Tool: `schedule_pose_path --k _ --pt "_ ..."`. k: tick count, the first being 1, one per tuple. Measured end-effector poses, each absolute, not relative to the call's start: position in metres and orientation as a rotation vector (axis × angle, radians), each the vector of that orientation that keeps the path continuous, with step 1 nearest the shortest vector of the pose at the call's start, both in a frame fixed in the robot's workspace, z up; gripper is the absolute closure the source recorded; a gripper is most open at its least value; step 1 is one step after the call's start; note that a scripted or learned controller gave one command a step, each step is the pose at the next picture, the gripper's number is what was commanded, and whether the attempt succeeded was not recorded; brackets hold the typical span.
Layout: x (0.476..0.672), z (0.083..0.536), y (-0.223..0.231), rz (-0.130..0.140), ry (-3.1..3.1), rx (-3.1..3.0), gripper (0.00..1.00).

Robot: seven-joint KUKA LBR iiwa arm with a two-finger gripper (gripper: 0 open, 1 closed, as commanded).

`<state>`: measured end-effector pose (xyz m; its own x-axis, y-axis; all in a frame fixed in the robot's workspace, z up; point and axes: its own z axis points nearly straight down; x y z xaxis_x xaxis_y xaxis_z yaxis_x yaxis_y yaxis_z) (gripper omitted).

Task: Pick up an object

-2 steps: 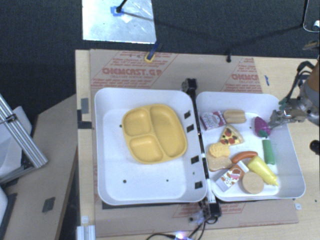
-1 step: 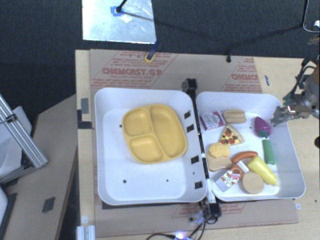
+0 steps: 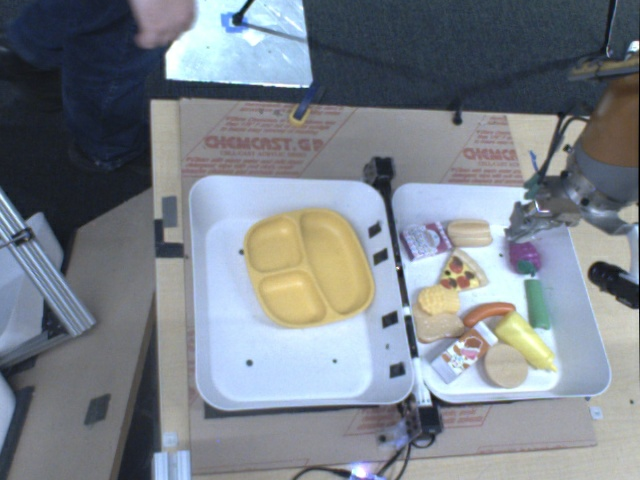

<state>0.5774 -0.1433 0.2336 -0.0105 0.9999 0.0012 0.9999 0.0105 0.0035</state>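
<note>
The right bin point(image 3: 585, 363) holds several toy foods: a red-and-white packet point(image 3: 425, 239), a hot dog bun point(image 3: 470, 232), a pizza slice point(image 3: 462, 270), a purple piece point(image 3: 525, 257), a green stick point(image 3: 538, 303), a sausage point(image 3: 488, 313), a yellow squeeze bottle point(image 3: 528, 341), a tan round point(image 3: 505, 366) and a small carton point(image 3: 460, 356). My gripper point(image 3: 527, 223) hangs over the bin's far right part, just above the purple piece and right of the bun. Nothing shows between its fingers.
The left bin point(image 3: 215, 308) holds a yellow three-compartment plate point(image 3: 307, 266). A black divider strip point(image 3: 395, 288) runs between the bins. A person stands at the far left, beyond the bench, and a shiny metal sheet point(image 3: 240, 33) lies behind the bins.
</note>
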Motion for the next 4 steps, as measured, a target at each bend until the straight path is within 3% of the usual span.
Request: schedule_pose_path --k 2,3,4 --pt "0.586 0.237 -0.051 0.004 2.232 2.21 1.0" --pt "0.585 0.215 -0.008 0.001 2.23 2.213 1.0" --pt "0.597 0.231 -0.006 0.003 2.227 2.214 1.0"
